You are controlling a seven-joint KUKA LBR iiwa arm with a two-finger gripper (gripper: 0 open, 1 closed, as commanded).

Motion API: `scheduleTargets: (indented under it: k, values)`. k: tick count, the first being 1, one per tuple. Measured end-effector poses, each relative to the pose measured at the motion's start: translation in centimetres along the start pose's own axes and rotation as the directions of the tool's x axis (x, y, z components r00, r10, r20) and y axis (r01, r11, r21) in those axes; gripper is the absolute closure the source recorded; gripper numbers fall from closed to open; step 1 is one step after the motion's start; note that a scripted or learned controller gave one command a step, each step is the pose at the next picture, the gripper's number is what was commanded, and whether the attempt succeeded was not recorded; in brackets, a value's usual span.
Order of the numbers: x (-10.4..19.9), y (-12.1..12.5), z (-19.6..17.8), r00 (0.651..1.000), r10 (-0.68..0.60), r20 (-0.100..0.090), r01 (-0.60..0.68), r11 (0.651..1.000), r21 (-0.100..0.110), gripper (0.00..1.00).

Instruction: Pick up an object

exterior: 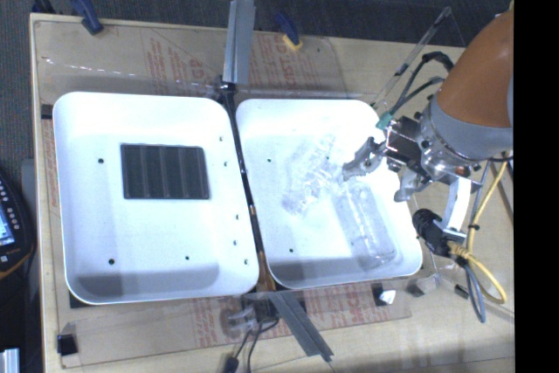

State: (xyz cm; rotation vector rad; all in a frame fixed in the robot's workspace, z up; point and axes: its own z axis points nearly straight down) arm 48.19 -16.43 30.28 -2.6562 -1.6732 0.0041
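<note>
Fingers (360,162) above clear bottle (367,227), right bin's (262,188) edge

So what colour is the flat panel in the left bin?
Dark grey panel, ribbed, in the camera view.

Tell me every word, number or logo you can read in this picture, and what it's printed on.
None can be read for certain.
Red lettering on the clear sheet over the bench: too faint and blurred to read.
Screen of the device at the left edge: lit, but too small to make out.
The dark grid panel in the left bin, the clear plastic bottle in the right bin and the gripper: no text visible.
</note>
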Motion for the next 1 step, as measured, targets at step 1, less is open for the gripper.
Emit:
scheduleTargets:
  k: [1]
  values:
    - [0.08,0.06,-1.0,1.0,-0.007,0.0,0.007,1.0,0.001,1.0]
